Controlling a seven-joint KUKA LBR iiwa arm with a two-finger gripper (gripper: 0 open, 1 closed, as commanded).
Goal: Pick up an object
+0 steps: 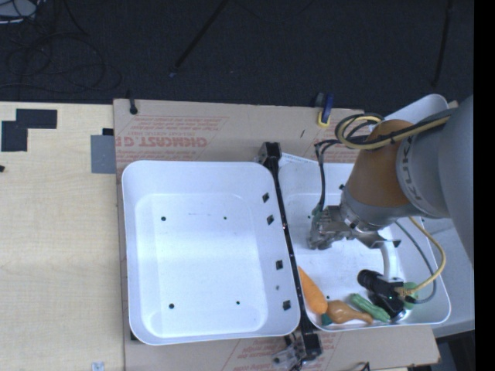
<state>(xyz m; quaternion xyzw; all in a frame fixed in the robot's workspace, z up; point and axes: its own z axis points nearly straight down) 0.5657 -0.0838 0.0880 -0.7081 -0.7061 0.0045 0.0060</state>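
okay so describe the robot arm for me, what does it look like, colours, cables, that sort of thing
The arm is thick and rounded, grey, with a wide orange-brown band above the wrist. Yellow and black cables loop in coils over the top of that band, and a thin yellow cable trails down on the right. The hand is a small metallic grey block with dark parts, sitting over the right bin.

a: what's the bench (54, 230) like?
b: pale wood, with dark patches near its far left edge.
a: and directly on it?
b: a brown cardboard sheet (193, 134) with red print, lying flat. the two white bins sit on that, touching: the left bin (131, 253) and the right bin (441, 304), joined by a black clip strip (280, 230).
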